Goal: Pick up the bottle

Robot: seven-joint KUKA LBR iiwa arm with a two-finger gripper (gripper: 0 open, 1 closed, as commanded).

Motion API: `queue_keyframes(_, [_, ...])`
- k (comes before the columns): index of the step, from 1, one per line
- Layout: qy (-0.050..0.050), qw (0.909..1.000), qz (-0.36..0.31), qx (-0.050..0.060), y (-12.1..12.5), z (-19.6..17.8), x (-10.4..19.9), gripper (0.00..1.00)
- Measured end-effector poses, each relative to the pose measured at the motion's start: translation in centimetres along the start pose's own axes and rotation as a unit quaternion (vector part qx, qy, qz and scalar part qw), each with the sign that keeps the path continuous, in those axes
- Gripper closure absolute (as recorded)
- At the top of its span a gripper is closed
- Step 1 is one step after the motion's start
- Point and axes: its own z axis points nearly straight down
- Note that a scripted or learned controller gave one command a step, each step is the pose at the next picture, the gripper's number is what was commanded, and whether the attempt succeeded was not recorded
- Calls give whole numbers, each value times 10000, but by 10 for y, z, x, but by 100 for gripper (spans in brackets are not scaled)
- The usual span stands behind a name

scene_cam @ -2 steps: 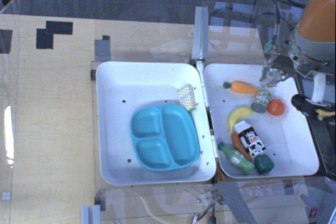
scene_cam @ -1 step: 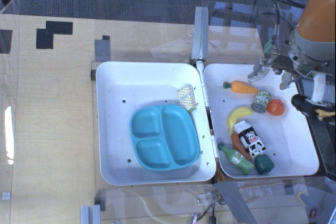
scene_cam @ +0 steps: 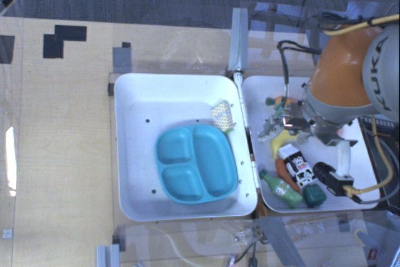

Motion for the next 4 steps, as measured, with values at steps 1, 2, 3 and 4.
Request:
queue_keyframes(1, [0, 9991, 433, 10, -30, 39, 125, 0])
queue_keyframes(2, [40, 9998, -199, -56, 95, 133, 157, 0])
queue_keyframes(3, [0, 9980, -630, -19, 131, 36, 133, 0])
queue_keyframes(4, [1, 9885, 1511, 12, 66, 69, 179, 0])
